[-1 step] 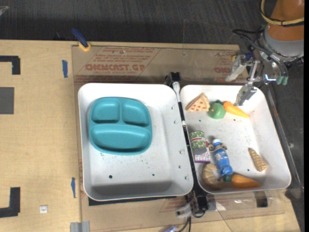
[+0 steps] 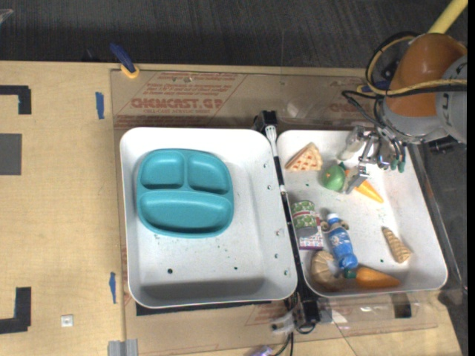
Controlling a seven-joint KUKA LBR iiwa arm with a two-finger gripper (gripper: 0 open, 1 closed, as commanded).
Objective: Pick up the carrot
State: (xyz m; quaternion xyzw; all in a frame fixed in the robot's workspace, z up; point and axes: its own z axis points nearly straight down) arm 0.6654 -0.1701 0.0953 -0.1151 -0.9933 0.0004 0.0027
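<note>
Arm: the grey arm with its orange band reached in from the right, over the upper part of the right bin.
Gripper: the gripper hung low over the right bin's upper area, just beside a green item and an orange wedge.
Gripper state: could not tell from this slanted view whether the fingers stood wide or narrow; nothing was plainly seen between them.
Carrot: the carrot lay on its side at the near edge of the right bin, pointed end toward the right, well apart from the gripper.
Carrot neighbours: a blue bottle lay just beside it, the bottle's lower end touching or nearly touching the carrot's thick end; a tan round item sat to the carrot's left.
Other right-bin contents: a sandwich-like triangle near the top left corner; a small printed packet by the divider; a tan cone-shaped piece near the right wall.
Left bin: the left bin held a teal divided plate, flat, in its upper half.
Bench: both bins rested on a cardboard sheet.
</note>
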